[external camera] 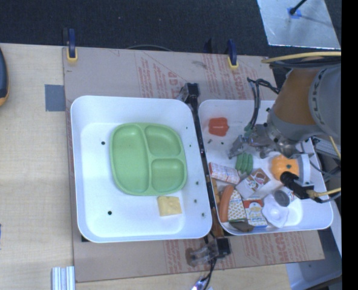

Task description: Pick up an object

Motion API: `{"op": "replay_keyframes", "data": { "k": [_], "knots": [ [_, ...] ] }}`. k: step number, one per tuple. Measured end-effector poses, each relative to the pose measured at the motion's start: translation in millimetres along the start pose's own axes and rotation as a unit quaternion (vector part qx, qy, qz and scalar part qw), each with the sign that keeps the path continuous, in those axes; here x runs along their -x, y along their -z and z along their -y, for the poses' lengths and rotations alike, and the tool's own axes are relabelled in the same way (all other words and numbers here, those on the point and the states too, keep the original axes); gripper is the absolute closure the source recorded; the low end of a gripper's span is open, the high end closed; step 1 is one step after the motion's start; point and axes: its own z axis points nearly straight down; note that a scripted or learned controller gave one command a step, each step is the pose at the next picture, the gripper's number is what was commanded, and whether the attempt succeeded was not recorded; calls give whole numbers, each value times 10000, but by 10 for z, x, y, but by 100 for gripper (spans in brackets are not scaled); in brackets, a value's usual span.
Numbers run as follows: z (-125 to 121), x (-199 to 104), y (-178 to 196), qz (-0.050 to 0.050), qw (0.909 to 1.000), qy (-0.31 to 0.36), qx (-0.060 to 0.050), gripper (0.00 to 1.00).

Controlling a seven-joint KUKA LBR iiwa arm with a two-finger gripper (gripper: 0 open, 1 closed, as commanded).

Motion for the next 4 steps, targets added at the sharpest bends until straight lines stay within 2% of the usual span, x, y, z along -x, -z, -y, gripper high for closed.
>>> {"op": "replay_keyframes", "data": {
  "k": [1, 2, 3, 4],
  "knots": [
    [-83, -77, 1, -2, 10000, 19, 1, 0],
    [174, -53, -8, -5, 10000, 10, -32, 0],
    [161, -44, 100, -2, 10000, 15, -26, 100],
    [-186, -868, 1061, -20, 10000, 55, 49, 100]
  ]
}}
